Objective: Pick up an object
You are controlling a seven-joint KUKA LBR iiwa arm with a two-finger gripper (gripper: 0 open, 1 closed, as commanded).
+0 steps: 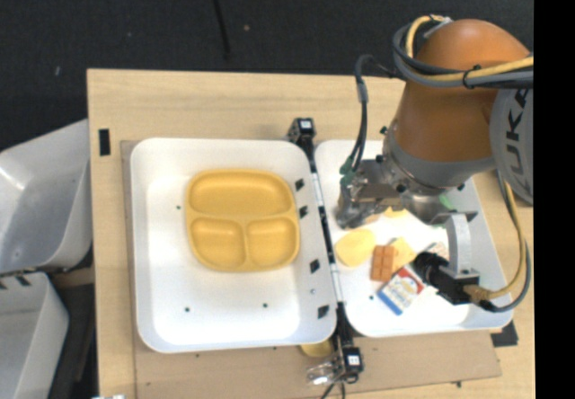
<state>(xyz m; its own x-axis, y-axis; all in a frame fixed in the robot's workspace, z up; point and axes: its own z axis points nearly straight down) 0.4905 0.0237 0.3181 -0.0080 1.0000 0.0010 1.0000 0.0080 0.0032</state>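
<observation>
The bench [207, 105] fills the middle of the frame and carries two white bins side by side, so that things can be lifted out of either one. The left bin [162, 298] holds a single yellow divided plate [243, 217], lying flat at its centre, well apart from the arm. The arm [449, 110] leans in from the upper right and hangs over the right bin [422, 321], which suggests the pick is meant there. Its tool [359, 199] sits low at that bin's upper left, near the divider; whether it is open or closed I cannot tell, and nothing shows as gripped. The likely targets lie loose in a cluster just below the tool: a yellow disc [353, 248] nearest it, an orange block [385, 261] touching the disc's right side, and a blue and red packet [401, 289] lower right. The disc looks the easiest reach.
</observation>
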